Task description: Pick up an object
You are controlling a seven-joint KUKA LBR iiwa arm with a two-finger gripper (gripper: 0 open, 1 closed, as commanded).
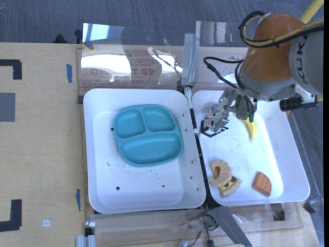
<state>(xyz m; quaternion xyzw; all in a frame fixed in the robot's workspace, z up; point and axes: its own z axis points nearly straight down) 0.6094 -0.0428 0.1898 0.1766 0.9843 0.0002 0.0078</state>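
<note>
Toy foods lie in the right bin [293, 153]: a yellow banana [250, 126] just right of the gripper [215, 118], a sandwich-like piece [224, 177] and an orange waffle [262, 183] below it. A blue divided plate [148, 135] sits left. Whether anything is pinched cannot be told.

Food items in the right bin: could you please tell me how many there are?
3 visible. A yellow banana lies near the gripper toward the bin's far side; a round pastry sits near the front left; an orange waffle piece is front right. The arm may hide others.
</note>
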